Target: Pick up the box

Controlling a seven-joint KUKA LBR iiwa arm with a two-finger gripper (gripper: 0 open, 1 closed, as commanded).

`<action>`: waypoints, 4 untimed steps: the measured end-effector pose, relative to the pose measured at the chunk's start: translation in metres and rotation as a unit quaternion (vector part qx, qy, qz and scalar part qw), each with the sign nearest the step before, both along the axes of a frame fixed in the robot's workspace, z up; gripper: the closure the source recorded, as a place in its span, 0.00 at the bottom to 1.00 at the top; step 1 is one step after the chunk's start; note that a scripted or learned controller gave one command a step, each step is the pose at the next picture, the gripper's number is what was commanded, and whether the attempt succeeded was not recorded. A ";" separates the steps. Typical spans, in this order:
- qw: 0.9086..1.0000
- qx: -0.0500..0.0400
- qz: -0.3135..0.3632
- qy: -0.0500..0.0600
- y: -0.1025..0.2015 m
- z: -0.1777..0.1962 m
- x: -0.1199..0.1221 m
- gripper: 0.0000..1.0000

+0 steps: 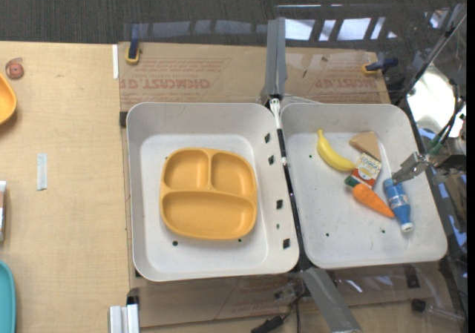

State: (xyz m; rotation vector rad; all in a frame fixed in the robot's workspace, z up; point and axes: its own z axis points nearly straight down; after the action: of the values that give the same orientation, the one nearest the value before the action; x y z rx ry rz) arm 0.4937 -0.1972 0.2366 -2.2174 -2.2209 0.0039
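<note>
One box (367, 170), banana (333, 153), carrot (370, 200), bottle (397, 204); fingers' (407, 170) state unclear.

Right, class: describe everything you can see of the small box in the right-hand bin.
The box is a small carton, mostly white with red and a green patch at its lower left end, the print too small to read. It lies flat and tilted on the floor of the right bin. A tan wedge sits just above it, the banana to its left, the carrot below it and seemingly touching, and the blue bottle to its lower right. The gripper is off to its right, not on it.
</note>
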 end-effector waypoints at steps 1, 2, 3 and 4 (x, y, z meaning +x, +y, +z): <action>0.994 -0.001 -0.106 -0.001 -0.007 -0.131 0.048 0.00; 0.988 -0.001 -0.153 -0.009 0.031 -0.138 0.102 0.00; 0.988 -0.002 -0.152 -0.009 0.030 -0.128 0.102 1.00; 0.988 -0.002 -0.152 -0.009 0.030 -0.128 0.102 0.00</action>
State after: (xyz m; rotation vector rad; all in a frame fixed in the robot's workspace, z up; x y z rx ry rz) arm 0.5960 -0.1669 0.1090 -2.5419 -1.8683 -0.0123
